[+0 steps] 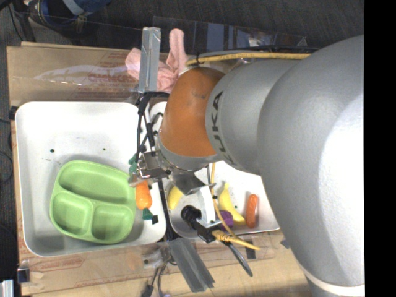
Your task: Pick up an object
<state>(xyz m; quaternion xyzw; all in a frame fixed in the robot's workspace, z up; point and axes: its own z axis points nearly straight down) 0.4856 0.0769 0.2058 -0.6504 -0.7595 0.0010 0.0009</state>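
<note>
At the dividing wall between the two bins, an orange carrot-like piece point(143, 195) is seen just at six o'clock of the gripper point(140, 173), upright; whether it is gripped cannot be told. The green divided tray point(93, 202) lies at nine o'clock.

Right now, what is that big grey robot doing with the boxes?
The big grey arm with the orange band reaches in from the right, over the place where two white bins meet. Its job is to pick something up. The left bin holds a green divided tray. A small orange thing sits right by the tray's edge, under the arm's tip. The right bin has small toys, like a yellow piece and an orange-red one. I can't tell if anything is grabbed yet.
</note>
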